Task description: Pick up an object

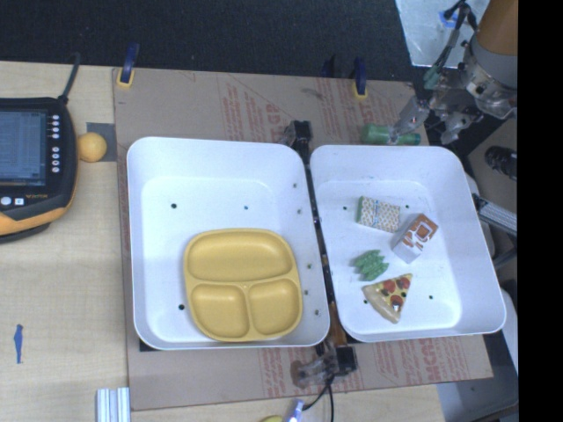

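Note:
The right bin point(457, 183) holds a patterned flat packet point(378, 212), a small grey carton with an orange and white face point(415, 236), a green leafy toy point(370, 263) and a toy pizza slice point(390, 295). My gripper point(431, 123) hangs above the back edge of the right bin, near its far right corner, well clear of all the objects. Its two fingers stand apart and nothing is between them. The orange band of the arm point(500, 11) shows at the top right.
A yellow divided plate point(242, 284) lies in the left bin point(158, 192). A small green object point(380, 134) rests on the bench behind the right bin. A teach pendant point(31, 165) and a yellow ball point(91, 146) sit at the left.

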